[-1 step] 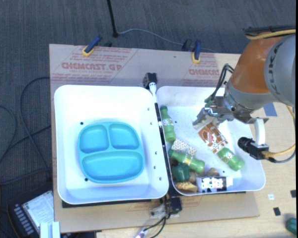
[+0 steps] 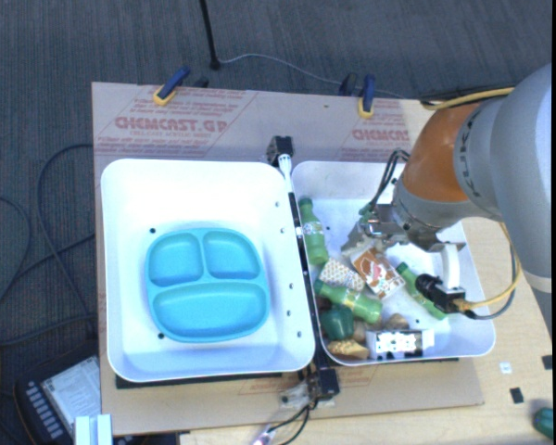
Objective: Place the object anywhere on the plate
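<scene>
A blue plate (image 2: 207,286) with three sections lies in the middle of the left bin (image 2: 130,188), and none of its sections has anything on it, so the placing is not yet done. The right bin (image 2: 477,341) sits just beside the left bin, sharing its inner wall, and holds a heap of small items pushed toward that wall: a green bottle (image 2: 310,235) along the wall, another green bottle (image 2: 350,299) lying flat below it, a dark green round piece (image 2: 335,323), a red and white packet (image 2: 375,272) in the middle, and a small white box (image 2: 398,343) near the front edge. Sorting clutter on one side and the plate on the other keeps the target open for a drop from above. The grey arm (image 2: 500,156), with its orange band (image 2: 437,156), reaches over the right bin from the side away from the plate, and the gripper (image 2: 372,235) hangs low over the heap, just above the red and white packet. It is not possible to tell from this slant whether the fingers are apart or together, or whether they touch or hold anything, since the wrist and cables cover them. Judging by its place, the arm is at the picking step, and the item to be moved appears to be in the right bin, well apart from the plate. Both bins rest on a brown board (image 2: 167,119) clamped to the tabletop.
</scene>
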Robot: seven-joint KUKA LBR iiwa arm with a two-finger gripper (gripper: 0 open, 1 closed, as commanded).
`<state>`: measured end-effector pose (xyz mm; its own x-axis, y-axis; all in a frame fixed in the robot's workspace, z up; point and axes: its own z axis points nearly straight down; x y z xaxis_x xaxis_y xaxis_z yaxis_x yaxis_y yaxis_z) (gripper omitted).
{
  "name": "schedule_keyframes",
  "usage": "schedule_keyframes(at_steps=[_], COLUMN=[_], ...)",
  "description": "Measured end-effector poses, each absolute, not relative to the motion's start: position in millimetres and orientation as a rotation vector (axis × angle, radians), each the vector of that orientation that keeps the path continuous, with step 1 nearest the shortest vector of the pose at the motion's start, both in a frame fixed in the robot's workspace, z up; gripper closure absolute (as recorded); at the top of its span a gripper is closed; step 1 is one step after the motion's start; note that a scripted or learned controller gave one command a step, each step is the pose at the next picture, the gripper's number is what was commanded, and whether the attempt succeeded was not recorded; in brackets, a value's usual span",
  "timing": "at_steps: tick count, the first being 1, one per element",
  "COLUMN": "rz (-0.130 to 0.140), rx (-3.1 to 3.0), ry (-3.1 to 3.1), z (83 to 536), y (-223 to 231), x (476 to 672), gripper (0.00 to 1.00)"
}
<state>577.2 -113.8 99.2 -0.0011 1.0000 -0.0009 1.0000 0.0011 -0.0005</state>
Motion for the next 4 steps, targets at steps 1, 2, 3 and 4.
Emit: schedule_keyframes(at_steps=[1,2,3,4], rz=[0.001,-0.004,-0.006,-0.006], rx=[2.219,2.222,2.220,2.223], ry=[2.222,2.219,2.220,2.221], z=[185,177,187,116], y=[-54,-126,-126,-193], x=[596.7,631.2,631.5,622.9], gripper=[1.00,1.00,1.00,1.00])
